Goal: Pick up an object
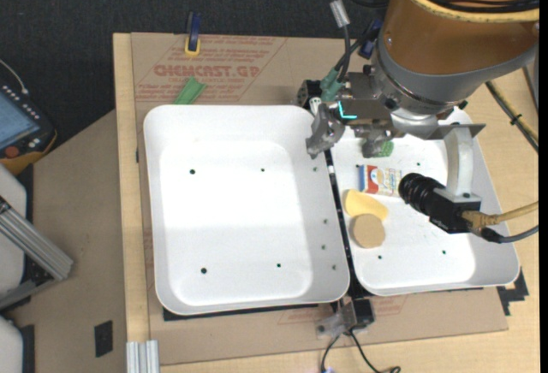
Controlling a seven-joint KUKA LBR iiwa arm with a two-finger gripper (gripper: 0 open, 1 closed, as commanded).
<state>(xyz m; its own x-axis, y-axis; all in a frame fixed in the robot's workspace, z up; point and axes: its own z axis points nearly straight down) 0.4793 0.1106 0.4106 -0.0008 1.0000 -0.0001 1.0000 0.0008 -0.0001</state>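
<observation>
While the two-finger gripper [348, 142] is hanging, jaws apart, over the right shallow white bin [441, 264], a red-white-blue carton [378, 180] is lying beside it.

Bins [231, 217] white, black-dotted | packet [378, 180] red, white, blue | wedge [366, 204] yellow | disc [369, 232] tan | worktop [257, 76] brown, red lettering

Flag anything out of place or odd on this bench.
Nothing looks spilled or damaged. Only a green strip lies on the cardboard outside the left bin, by its far corner; the packet, yellow piece and tan disc sit in the right bin.
</observation>
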